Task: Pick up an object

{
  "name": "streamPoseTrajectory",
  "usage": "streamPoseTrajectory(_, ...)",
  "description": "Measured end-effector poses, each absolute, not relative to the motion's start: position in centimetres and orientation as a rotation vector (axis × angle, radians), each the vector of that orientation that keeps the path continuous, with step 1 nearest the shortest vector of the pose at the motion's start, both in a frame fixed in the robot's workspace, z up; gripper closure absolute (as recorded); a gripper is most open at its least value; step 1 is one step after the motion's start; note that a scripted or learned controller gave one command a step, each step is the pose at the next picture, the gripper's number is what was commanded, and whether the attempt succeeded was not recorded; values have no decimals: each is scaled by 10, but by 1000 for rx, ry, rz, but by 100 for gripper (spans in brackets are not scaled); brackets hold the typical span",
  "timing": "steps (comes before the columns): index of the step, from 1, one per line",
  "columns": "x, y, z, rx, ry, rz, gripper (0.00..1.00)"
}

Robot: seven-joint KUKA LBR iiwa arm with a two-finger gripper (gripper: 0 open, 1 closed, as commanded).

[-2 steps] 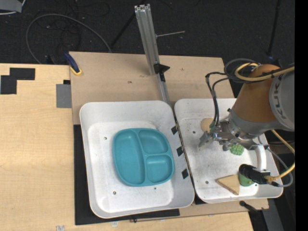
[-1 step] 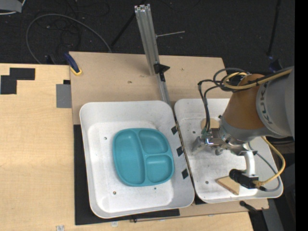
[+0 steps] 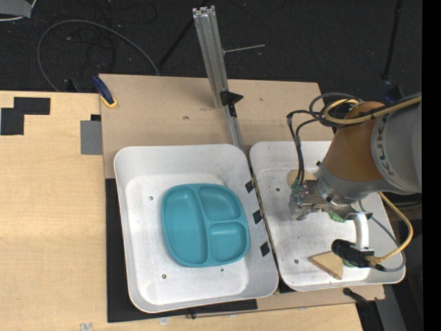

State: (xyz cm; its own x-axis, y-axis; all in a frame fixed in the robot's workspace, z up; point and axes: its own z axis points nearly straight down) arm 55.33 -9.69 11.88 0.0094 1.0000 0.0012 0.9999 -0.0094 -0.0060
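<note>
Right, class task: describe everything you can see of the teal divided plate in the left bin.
The teal divided plate is a rounded, squarish dish that looks like smooth plastic, moulded into three compartments: one long section on its left and two smaller ones on its right. It lies flat and upright, turned slightly askew, near the middle of the left bin, resting on the bin's white floor. All three compartments look bare. Nothing else touches it; the end effector is over the right bin.
</note>
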Motion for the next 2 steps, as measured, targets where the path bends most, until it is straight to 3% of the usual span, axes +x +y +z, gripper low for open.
streamPoseTrajectory(2, 560, -97, 224, -2221, -2224, -2, 100)
